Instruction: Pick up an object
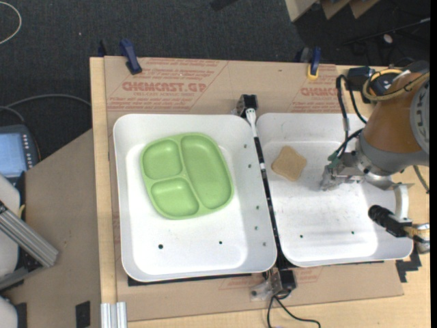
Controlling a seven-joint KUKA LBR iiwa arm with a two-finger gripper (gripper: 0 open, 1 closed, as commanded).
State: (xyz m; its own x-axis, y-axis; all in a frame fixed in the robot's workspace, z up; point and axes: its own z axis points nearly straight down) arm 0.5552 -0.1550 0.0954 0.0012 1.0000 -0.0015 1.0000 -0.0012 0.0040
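While the grey two-finger pincer [332,178] is hovering, grip state unclear, the flat tan sponge-like square [289,163] is lying just left, slightly farther back.

"CHEMCAST GP" in red on bench sheet [164,86]

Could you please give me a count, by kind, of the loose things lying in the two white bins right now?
Green divided plate, in the left bin: 1
Tan sponge, in the right bin: 1
Total: 2
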